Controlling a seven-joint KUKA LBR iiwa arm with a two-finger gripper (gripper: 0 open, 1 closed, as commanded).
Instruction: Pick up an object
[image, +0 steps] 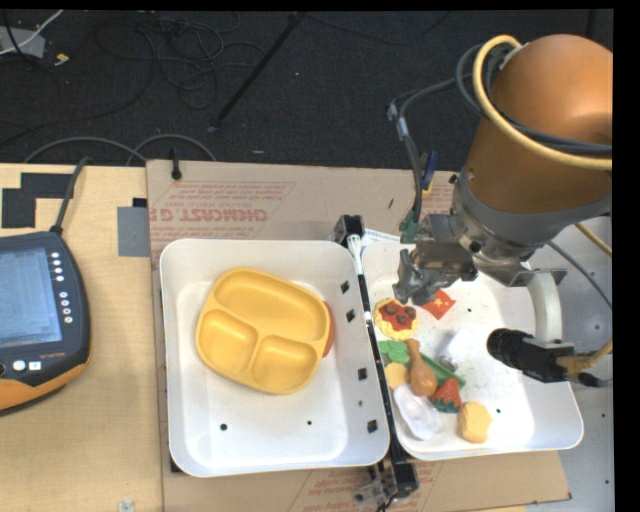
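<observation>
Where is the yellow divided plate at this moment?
The yellow divided plate lies in the left bin, toward its upper middle, beside the divider between the two bins and left of the toy food.

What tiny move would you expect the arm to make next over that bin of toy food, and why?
Probably a short drop straight down. The gripper hangs just above the toy pizza slice near the left wall of the right bin, and nothing shows between its fingers. The other toy food, such as the drumstick, lies nearer the camera, so the pizza slice looks like the closest target.

tray (263, 329) in left bin (185, 400); toys (425, 375) in right bin (545, 425)
</observation>
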